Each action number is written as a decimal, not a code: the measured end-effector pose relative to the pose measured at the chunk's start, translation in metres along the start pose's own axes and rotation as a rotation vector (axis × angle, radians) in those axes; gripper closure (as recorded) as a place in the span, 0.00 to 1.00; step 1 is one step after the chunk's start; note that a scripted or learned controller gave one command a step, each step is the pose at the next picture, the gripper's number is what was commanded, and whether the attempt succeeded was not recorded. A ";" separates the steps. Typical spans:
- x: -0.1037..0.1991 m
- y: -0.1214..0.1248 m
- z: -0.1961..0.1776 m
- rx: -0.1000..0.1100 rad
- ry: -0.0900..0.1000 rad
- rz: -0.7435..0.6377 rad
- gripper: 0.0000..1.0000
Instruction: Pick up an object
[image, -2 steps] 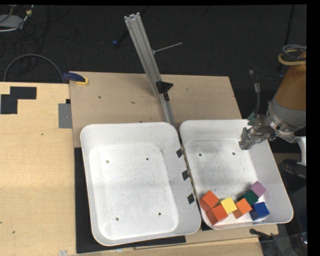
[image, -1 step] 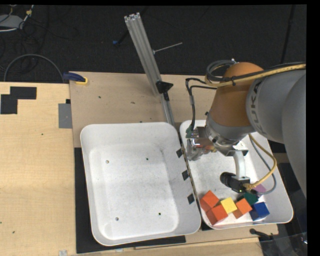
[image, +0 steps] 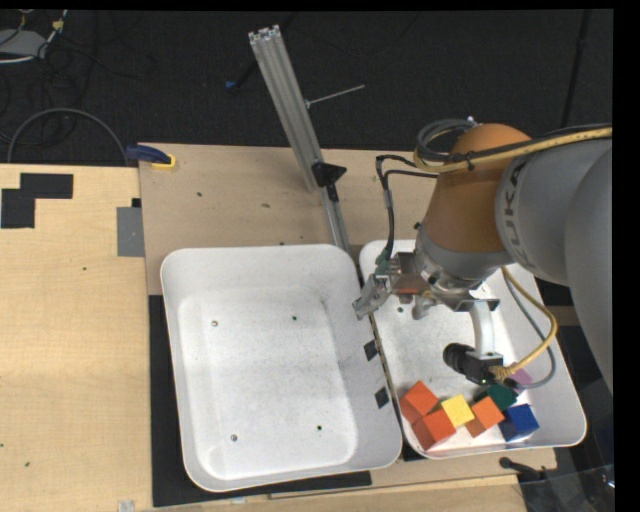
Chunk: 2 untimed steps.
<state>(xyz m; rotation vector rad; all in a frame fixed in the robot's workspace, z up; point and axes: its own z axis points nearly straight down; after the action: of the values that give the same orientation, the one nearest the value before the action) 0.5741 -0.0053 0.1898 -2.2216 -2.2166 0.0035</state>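
Wooden bench (image: 230, 200) underneath, spanning the view. Grey arm (image: 560, 220) reaching in from the right, with the orange band above the wrist bent down over the far half of the right bin.

Left bin (image: 260, 340), white and shallow, the wider of the two. Right bin (image: 425, 350) just beside it, partly covered by the arm.

Claw (image: 372, 298) low at the far left of the right bin, against the rims where the two bins meet. Released or clenched: cannot tell from this angle. Nothing seen in its grasp.

Cluster of blocks packed into the near corner of the right bin, well apart from the claw, nearer the camera and to its right:
- red block (image: 435, 428) at the near left of the cluster
- red-orange block (image: 420, 398) touching it on the far side
- orange block (image: 488, 412) to the right of the middle
- blue block (image: 520, 422) at the right end
- yellow block (image: 458, 410) between the red and the orange
- green block (image: 500, 393) just behind the orange one
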 end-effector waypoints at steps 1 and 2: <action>-0.003 0.000 -0.010 0.001 0.001 0.005 1.00; -0.003 0.000 -0.009 0.002 0.000 0.007 0.00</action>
<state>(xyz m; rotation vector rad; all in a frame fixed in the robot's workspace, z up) 0.5741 -0.0085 0.1990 -2.2285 -2.2074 0.0051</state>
